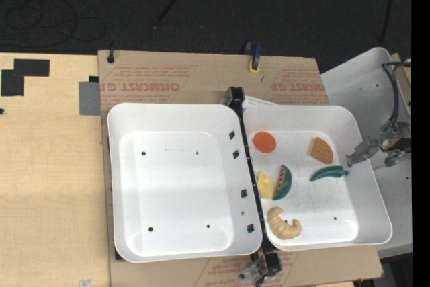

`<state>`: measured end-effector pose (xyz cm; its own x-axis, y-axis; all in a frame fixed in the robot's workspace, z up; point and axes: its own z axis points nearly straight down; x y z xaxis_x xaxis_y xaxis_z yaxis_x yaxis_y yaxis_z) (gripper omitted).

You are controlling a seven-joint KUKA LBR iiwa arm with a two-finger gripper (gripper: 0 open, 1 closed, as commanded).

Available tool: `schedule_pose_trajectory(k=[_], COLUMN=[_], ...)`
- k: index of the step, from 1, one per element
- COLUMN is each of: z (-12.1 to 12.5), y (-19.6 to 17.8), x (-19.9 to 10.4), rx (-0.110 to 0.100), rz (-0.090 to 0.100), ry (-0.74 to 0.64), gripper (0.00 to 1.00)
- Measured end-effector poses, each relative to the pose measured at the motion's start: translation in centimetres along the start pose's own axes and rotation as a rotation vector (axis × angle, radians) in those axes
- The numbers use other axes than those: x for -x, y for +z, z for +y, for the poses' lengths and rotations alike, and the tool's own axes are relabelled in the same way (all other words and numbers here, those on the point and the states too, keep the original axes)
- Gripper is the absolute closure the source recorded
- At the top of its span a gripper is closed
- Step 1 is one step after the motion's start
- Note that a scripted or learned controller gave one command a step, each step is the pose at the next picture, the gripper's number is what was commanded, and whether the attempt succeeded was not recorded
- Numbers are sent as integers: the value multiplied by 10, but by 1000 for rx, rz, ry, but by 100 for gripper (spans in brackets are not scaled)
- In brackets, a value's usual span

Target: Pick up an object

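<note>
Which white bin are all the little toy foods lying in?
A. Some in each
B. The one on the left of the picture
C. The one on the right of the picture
C: the orange disc, croissant and the other pieces all lie in the right bin.

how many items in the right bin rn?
6, all in the right bin: orange disc, tan wedge, teal pod, watermelon slice, yellow piece touching it, croissant near the front. None look hidden.

You see round orange disc point(264, 142), tan-orange wedge point(322, 150), teal curved pod point(328, 173), beige croissant-shaped toy point(284, 223), green-red watermelon slice point(283, 182), yellow chunk point(266, 185).
</note>
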<state>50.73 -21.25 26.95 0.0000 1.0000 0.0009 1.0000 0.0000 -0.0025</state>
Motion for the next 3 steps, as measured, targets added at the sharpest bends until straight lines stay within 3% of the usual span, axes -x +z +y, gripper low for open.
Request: schedule_pose_trajectory(k=[1, 2, 3], z=[0, -32, -2], y=[-10, -11, 20], x=[1, -79, -135], rx=[-1, -3, -4], rz=[1, 4, 3], ry=[0, -6, -6], gripper=[100, 100, 100])
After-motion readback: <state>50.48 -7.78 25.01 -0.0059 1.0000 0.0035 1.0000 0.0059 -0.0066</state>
